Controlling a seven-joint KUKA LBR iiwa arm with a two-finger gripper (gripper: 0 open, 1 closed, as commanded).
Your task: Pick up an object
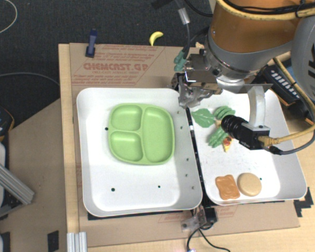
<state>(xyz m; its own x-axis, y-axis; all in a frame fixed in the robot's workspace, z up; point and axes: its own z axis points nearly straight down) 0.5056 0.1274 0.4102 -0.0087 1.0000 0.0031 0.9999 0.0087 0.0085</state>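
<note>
Bins: two shallow white bins, the left bin (89,156) and the right bin (289,172), touching along their long edges in the middle of the counter.
Green plate (142,134): one, with three compartments, lying flat in the far half of the left bin.
Leafy green pieces (203,117): three as far as I can count, clustered in the far half of the right bin, close to the edge shared with the left bin.
Red-and-yellow scrap (227,144): one, just beside the nearest leaf; too small to name.
Toast-coloured slab (227,187): one, at the near edge of the right bin.
Round tan disc (249,184): one, right against the slab.
Gripper (189,97): low over the far corner of the right bin, just beside the leaves; I cannot tell whether it is apart or together, and nothing is visibly held.
Surface: a brown cardboard sheet (126,62) with red print lies under both bins.
Far edge: one blue clip-like thing (91,43) on the cardboard's far left corner.
Room: dark carpet (52,14), with one small yellow curved piece (156,37) lying on it beyond the counter.
</note>
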